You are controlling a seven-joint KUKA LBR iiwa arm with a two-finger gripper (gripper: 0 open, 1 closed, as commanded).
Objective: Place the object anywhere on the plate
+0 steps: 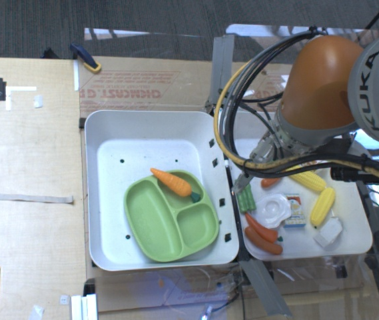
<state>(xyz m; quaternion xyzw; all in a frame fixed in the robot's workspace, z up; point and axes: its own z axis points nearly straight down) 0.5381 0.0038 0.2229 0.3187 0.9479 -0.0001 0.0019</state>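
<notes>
A green divided plate (pixel 166 222) lies in the left white bin (pixel 102 179), toward its front. An orange carrot (pixel 171 181) with a dark green tip rests on the plate's upper right rim, across the small upper compartment. The arm's orange and grey wrist hangs over the right bin (pixel 349 245). My gripper (pixel 248 177) points down at that bin's left edge, just right of the wall between the bins and apart from the carrot. Cables and the wrist hide most of it.
The right bin holds two yellow corn-like pieces (pixel 322 205), a red pepper-like piece (pixel 264 237), a white round cup (pixel 272 210), a small box (pixel 294 215), a green item (pixel 246 199) and a white block (pixel 328 232). Cardboard (pixel 142 85) lies behind the left bin.
</notes>
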